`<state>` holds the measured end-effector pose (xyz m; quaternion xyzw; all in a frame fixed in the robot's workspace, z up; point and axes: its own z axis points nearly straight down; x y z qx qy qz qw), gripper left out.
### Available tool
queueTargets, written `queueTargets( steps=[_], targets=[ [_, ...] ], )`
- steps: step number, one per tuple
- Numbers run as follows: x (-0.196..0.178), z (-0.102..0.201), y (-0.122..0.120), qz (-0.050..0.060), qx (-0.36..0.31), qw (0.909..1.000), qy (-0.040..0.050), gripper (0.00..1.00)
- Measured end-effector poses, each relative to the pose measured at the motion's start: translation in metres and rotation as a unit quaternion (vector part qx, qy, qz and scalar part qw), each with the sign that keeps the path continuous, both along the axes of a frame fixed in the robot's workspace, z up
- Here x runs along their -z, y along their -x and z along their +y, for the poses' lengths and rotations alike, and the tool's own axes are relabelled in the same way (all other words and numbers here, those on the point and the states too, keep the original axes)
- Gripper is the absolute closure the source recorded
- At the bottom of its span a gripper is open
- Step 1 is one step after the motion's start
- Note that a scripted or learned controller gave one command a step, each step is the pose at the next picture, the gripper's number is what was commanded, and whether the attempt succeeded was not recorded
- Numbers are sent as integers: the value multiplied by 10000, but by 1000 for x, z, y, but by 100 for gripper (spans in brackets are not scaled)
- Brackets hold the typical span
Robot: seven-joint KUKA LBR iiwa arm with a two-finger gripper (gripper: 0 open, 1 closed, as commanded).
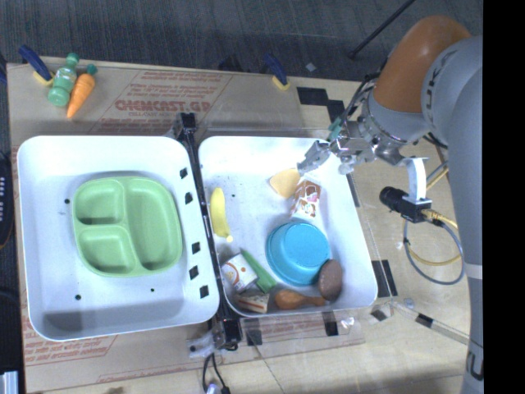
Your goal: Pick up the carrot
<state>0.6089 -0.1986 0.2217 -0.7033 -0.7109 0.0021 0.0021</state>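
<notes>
We pick up the gripper (pixel 326 153) at the upper right rim of the right bin (pixel 246 158), its metal fingers angled down toward the bin's top corner. The fingers blur against the rim, so we cannot tell how wide they stand; nothing shows between them.

Just below it we see a pale yellow wedge (pixel 285 182), smooth and flat-faced, and touching that a small printed carton (pixel 307 201), tilted. Next comes a blue bowl (pixel 299 252), round, glossy plastic, mouth up. Against its lower right edge sits a brown potato (pixel 330 278), matte and oval. Along the bin's left wall lies a yellow banana (pixel 218 213), slim and curved. In the lower left corner we spot a small white cup (pixel 237 272) among a jumble of toy food too cluttered to name.

Over in the left bin (pixel 41 220) rests a green tray (pixel 127 224), three compartments, rounded corners, soft sheen.

And the carrot (pixel 79 93)? It's well away from both bins, up on the cardboard-brown bench (pixel 148 97) at the far top left: a short orange cone with a green top, smooth plastic, lying tilted just beside a green bottle (pixel 61 84) and near a blue clamp (pixel 34 62).
</notes>
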Motion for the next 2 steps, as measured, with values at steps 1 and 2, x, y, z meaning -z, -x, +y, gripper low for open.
queueTargets(
  steps=[1,2],
  targets=[
    [22,73,59,24,178,9998,-9,0],
    [114,102,67,-22,741,9972,-1,0]
  ],
)
